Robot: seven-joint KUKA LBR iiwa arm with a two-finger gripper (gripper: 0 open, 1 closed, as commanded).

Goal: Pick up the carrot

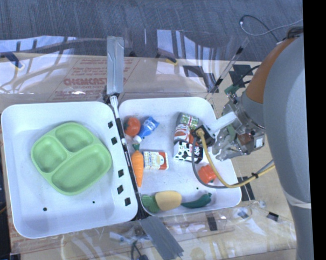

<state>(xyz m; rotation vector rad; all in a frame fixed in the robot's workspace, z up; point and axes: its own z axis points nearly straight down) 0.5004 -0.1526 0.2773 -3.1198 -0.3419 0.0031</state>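
1. Overhead, the worktop [53, 83] is covered with a brown printed sheet under clear plastic film, and grey carpet lies beyond its far edge.
2. Two shallow white bins sit side by side on it: the left bin [26, 213] holds a green divided plate [71, 156], and the right bin [162, 105] holds the small items.
3. Strips of grey tape [115, 64] run across the seam between the bins at the far and near ends.
4. The grey arm [286, 121] with its orange band enters from the right, and the claw [224, 145] hangs over the right edge of the right bin, with a yellow cable [219, 181] looping beneath it.
5. Whether the claw is spread or closed I cannot tell; nothing is plainly seen gripped in it.
6. Just near the claw, an orange-red piece [207, 174] lies below it, and a black-and-white carton [185, 150] and a striped can [185, 126] lie to its left.
7. The carrot [137, 166] lies at the left side of the right bin, against the dividing wall, well apart from the claw.
8. It is plain orange, long and tapered, lying lengthwise from far to near, with its pale stalk end pointing to the far side.
9. A small white snack packet [154, 160] lies just right of it, a tomato [132, 125] and a blue bottle [148, 127] lie beyond it, and a yellow potato-like piece [167, 200] and a green pepper [197, 201] lie at the near wall.
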